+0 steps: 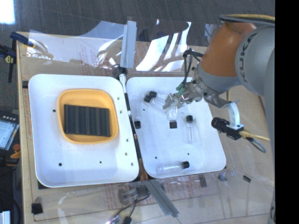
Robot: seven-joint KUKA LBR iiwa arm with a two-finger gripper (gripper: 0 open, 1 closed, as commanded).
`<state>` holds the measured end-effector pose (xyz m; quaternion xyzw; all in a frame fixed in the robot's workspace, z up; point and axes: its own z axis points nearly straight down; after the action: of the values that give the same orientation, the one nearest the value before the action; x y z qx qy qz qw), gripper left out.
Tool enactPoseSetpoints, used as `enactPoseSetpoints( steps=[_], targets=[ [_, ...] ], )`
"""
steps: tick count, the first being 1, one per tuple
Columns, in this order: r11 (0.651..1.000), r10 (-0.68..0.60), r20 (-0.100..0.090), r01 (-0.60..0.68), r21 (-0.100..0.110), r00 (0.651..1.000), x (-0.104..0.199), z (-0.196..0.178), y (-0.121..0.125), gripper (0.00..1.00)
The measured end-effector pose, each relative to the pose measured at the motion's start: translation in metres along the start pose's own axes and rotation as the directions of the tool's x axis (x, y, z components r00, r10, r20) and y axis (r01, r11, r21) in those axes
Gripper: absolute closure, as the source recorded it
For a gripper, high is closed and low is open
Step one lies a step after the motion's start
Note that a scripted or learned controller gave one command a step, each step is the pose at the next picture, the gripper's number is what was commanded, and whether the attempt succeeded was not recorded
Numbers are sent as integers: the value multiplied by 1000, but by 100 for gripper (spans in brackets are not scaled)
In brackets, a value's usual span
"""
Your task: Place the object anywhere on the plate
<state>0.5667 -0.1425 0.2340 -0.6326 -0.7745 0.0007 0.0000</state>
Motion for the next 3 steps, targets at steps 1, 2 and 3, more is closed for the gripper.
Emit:
enactPoseSetpoints(
  steps=[1, 2, 3],
  targets=[
    [983, -186, -1, 186, 0, 983, 9, 43, 48, 100],
    [962, -272, 1, 272, -2, 962, 51, 42, 69, 100],
    [944, -329, 0, 329, 0, 944, 88, 32, 87, 100]
  ],
)
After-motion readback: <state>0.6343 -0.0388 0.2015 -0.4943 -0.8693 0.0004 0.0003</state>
